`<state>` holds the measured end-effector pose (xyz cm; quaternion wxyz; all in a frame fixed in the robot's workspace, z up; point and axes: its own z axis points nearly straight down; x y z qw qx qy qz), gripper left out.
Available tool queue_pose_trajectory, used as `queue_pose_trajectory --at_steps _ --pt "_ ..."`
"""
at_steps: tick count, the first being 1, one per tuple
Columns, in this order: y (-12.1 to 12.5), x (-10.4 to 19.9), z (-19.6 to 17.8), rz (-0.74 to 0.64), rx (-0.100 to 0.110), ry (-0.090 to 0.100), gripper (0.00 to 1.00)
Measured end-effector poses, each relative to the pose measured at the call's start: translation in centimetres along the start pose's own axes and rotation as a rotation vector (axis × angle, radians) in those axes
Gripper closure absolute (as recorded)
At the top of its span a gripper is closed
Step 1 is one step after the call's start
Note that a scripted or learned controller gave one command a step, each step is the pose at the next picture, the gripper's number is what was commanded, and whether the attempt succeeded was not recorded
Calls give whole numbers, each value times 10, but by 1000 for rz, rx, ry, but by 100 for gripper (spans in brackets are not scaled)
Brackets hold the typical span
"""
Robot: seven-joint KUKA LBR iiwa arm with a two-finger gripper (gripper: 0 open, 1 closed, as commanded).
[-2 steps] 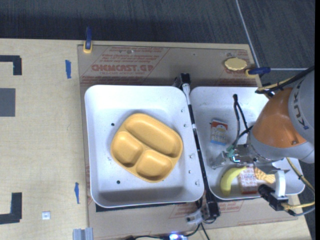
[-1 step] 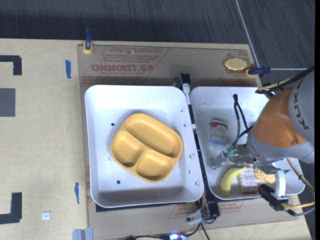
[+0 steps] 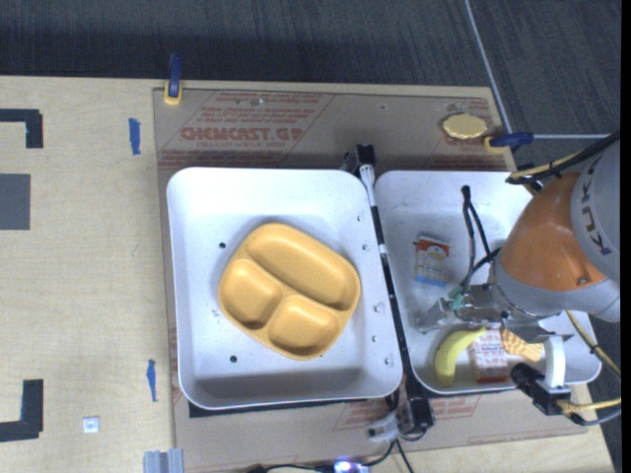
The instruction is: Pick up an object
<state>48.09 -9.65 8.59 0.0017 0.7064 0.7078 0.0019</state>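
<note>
Banana lies at the near edge of the right bin, beside a snack packet. Gripper hangs just above them; grip state can't be told, arm hides it. Likely the approach step; next needs a centred descent.

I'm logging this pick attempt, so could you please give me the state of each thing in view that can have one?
Yellow tray: lying flat in the left bin, compartments facing up.
Banana: lying in the right bin, under the arm's wrist, not visibly gripped.
Small carton: lying flat in the right bin, apart from the arm.
Packet: lying beside the banana, partly hidden.
</note>
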Motion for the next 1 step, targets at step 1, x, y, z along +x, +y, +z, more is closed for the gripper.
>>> queue_pose_trajectory --at_steps 1 --pt "0 4 0 3 -1 -3 0"
